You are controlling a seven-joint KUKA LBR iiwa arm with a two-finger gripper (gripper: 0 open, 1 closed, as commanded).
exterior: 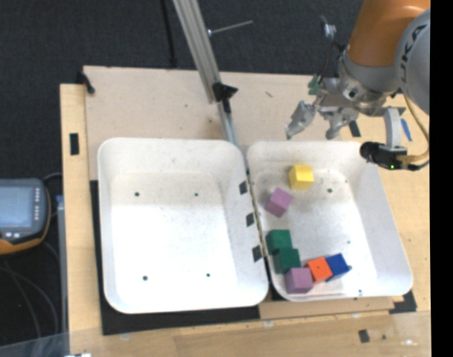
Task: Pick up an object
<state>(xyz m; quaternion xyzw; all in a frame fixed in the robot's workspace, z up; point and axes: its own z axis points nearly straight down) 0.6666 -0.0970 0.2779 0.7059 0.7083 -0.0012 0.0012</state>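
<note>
Hovering with fingers apart and nothing between them, my end effector [319, 123] sits above the right bin's [378, 222] far rim, yellow cube [301, 175] nearest, just below.

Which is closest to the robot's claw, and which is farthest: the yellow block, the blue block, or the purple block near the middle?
Measured from the gripper, which hangs above the right bin's far edge:
1. Yellow block, at the far end of the right bin.
2. Purple block, just past it, towards the divider between the bins.
3. Blue block, at the bin's near end, beside the orange block.
</note>
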